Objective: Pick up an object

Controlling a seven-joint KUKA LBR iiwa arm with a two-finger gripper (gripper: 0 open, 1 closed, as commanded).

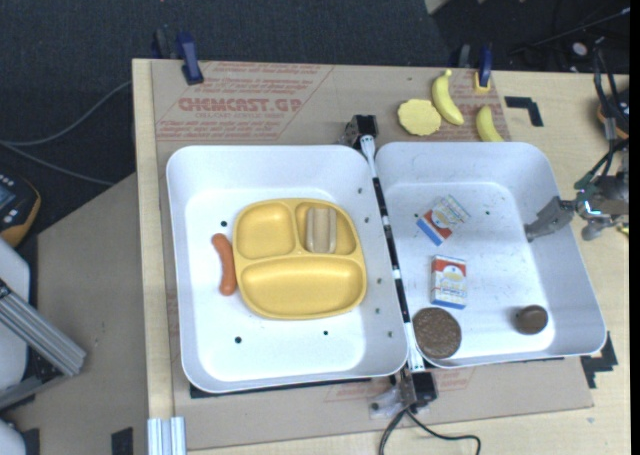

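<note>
Jaws (pixel 592 209): seen at the right bin's (pixel 560 243) outer rim; whether wide or narrow cannot be told.
Candidates: carton (pixel 449 281), small packet (pixel 441 220), brown disc (pixel 437 332), all lying flat in that bin.
Risk: flat items may be slid rather than lifted.

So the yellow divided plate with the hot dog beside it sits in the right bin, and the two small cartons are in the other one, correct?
Not quite. The camera view shows the yellow divided plate in the left bin, with the hot dog beside it. The two small cartons lie in the right bin.
</note>
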